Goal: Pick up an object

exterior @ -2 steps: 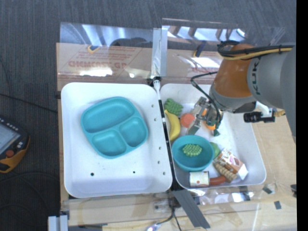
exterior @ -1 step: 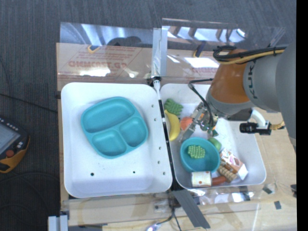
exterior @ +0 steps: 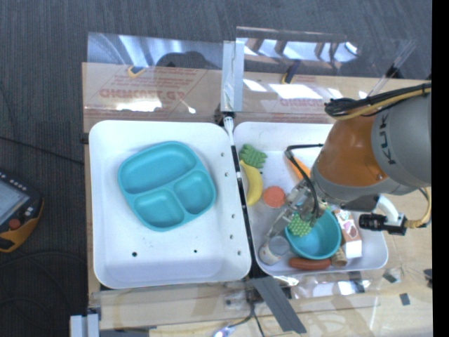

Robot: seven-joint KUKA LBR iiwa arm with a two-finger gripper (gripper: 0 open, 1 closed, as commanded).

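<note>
- Dark grey carpet surrounded a bench bearing two shallow white bins side by side; the left bin [exterior: 105, 258] held a teal divided plate [exterior: 166, 183] in the frame's left centre.
- Toy food crowded the right bin [exterior: 375, 258]: a banana [exterior: 252, 182], an orange-red round piece [exterior: 274, 196], a red sausage [exterior: 309, 263], and a teal bowl [exterior: 319, 241] at lower right.
- Reaching in from the right, the grey-and-orange arm set its gripper [exterior: 300, 213] low over that clutter.
- A small green knobbly item [exterior: 300, 225] sat just below the gripper, at the bowl's upper-left rim.
- Whether the gripper was spread or clenched could not be told, nor whether it grasped anything.
- The coming move seemed to hinge on that green item lying directly beneath the gripper.
</note>
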